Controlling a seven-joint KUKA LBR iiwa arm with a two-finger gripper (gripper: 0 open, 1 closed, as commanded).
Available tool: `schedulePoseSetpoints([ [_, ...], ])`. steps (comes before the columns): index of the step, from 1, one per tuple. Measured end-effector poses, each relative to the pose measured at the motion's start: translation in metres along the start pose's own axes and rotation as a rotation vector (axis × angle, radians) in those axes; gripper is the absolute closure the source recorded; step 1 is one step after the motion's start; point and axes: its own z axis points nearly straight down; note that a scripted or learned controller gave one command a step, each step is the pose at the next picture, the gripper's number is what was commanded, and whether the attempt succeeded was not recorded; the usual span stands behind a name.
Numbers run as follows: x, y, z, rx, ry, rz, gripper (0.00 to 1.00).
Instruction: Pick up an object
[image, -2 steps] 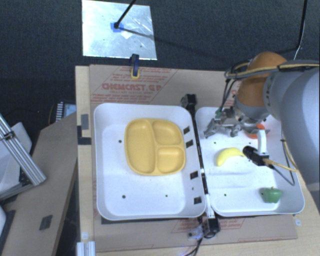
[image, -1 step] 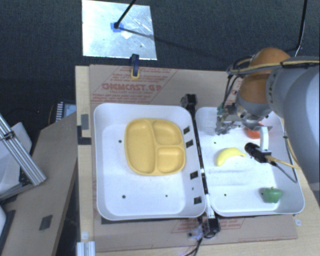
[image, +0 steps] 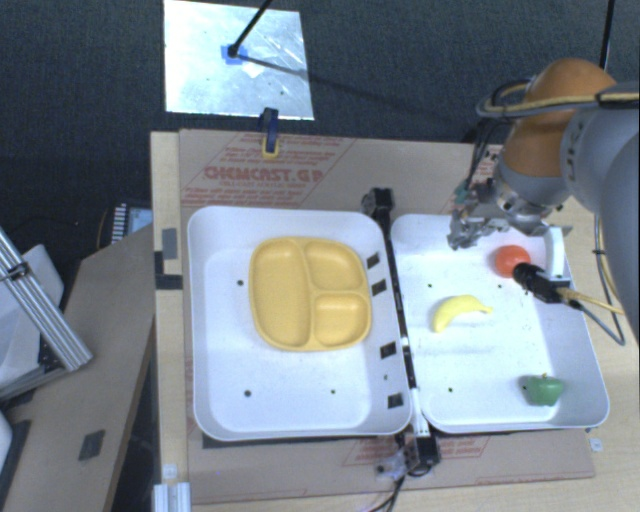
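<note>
The camera view looks down at a slant on a bench covered with brown cardboard (image: 300, 165), where two shallow white bins sit side by side. The left bin (image: 215, 380) holds a yellow plate (image: 308, 292) with three sections, lying flat near its middle. The right bin (image: 480, 400) holds three small things, well apart from each other: a yellow banana (image: 458, 311) near the centre, an orange-red ball (image: 511, 258) toward the far right side, and a green pepper-like piece (image: 543, 389) in the near right corner. The grey arm (image: 600, 150) with its orange band reaches in from the right, and its gripper (image: 467, 232) hangs over the far edge of the right bin, left of the ball. Whether it is spread or closed cannot be told, and nothing is seen held in it.
</note>
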Motion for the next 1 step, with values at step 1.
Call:
schedulePoseSetpoints([
  [1, 0.0011, -0.0026, -0.064, 0.0, 0.0, -0.004, 1.0],
])
